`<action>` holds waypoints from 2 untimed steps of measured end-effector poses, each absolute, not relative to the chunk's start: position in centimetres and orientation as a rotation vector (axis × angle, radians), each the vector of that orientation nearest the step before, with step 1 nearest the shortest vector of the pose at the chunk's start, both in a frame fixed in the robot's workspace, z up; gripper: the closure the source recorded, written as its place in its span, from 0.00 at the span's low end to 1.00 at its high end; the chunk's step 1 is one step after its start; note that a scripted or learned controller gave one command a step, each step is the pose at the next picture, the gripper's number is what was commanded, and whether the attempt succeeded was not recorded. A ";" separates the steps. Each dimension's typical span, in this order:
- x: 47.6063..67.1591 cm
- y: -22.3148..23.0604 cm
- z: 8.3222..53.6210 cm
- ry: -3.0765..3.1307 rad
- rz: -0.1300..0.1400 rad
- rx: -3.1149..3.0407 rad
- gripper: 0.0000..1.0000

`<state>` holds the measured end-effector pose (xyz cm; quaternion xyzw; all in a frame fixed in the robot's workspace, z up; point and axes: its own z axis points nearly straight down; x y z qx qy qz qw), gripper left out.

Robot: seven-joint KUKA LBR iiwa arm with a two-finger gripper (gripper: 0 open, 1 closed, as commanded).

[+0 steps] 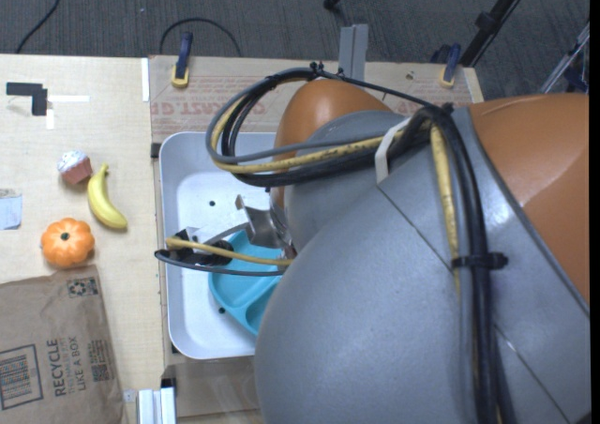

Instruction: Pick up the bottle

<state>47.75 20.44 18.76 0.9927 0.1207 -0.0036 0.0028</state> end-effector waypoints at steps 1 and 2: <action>47.8 20.4 18.7 0.379 -0.012 3.113 0.00; 47.8 22.8 21.7 0.377 -0.009 3.112 0.00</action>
